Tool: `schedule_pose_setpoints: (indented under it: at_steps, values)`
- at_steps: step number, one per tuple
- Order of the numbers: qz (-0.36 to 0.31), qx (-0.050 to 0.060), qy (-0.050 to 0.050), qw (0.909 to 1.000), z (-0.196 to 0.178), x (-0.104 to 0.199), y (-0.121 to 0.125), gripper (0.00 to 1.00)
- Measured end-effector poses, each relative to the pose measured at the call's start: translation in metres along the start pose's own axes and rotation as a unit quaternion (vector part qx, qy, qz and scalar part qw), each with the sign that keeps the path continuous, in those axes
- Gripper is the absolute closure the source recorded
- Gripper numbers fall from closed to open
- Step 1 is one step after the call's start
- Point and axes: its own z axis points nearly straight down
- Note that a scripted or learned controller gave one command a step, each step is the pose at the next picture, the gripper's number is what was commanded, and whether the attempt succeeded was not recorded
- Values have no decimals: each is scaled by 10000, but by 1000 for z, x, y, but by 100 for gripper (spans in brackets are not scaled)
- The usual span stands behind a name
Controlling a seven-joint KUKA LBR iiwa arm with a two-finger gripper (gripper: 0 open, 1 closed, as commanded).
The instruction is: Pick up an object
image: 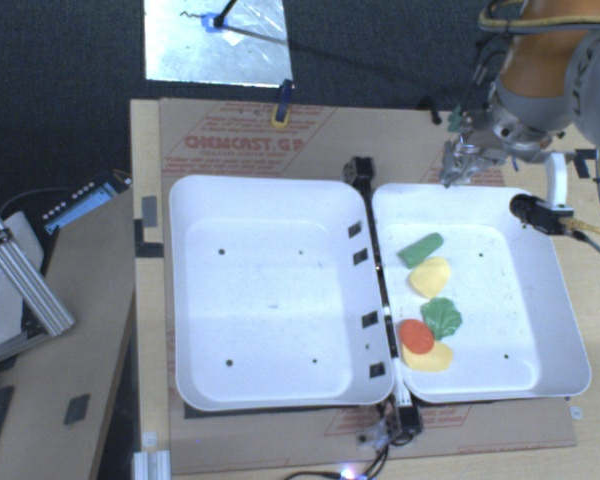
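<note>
In the right shallow white plastic bin [540,298] we note five small items clustered near its left wall: green cylinder [420,249], pale yellow lump [431,276], green leafy piece [442,317], red round piece [416,336], yellow flat piece [430,358]. The metal two-finger gripper [458,168] hangs above the bin's far rim, well apart from them; its state we cannot tell.

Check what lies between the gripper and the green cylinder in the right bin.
Bare white floor of the right bin in the camera view; nothing sits between the gripper and the green cylinder.

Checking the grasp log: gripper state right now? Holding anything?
Gripper: above the right bin's far edge, nothing seen between its fingers; open or shut cannot be told.
</note>
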Motion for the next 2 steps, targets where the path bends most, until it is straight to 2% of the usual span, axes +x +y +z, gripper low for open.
schedule_pose_setpoints:
  at_steps: [2]
  values:
    - [-66, 10, 22, 10000, 43, 72, 7, 100]
